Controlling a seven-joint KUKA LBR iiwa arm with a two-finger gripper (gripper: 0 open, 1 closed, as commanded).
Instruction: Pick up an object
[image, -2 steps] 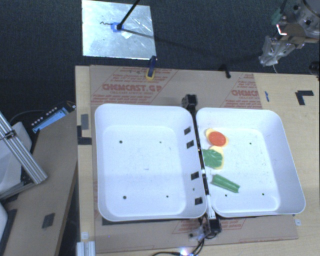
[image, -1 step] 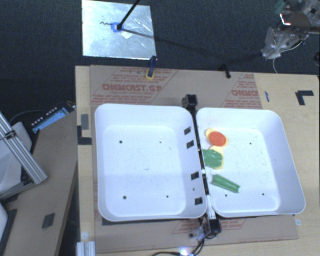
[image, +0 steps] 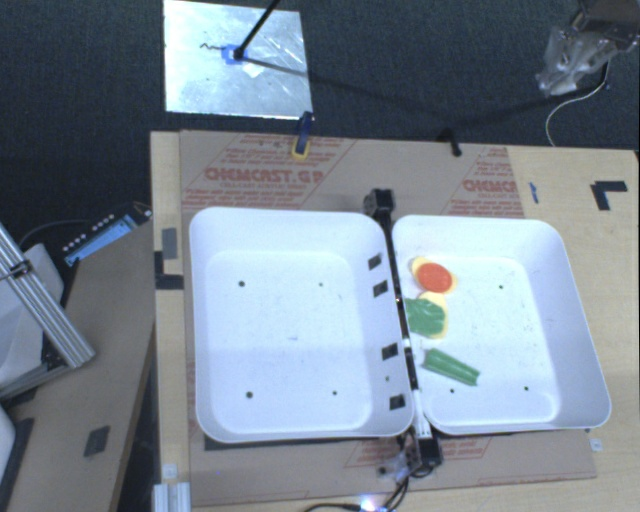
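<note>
Two shallow white bins sit side by side on the bench: the left bin (image: 290, 325) and the right bin (image: 500, 330). Three small objects lie in the right bin, all close to its left wall: one orange-red disc (image: 434, 276) on a yellow base, one green rounded piece (image: 426, 317), and one long green piece (image: 452, 367) lying slantwise nearest the bin's front edge.

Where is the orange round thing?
The orange round thing lies in the right bin, near its left wall, just above the green piece.
</note>
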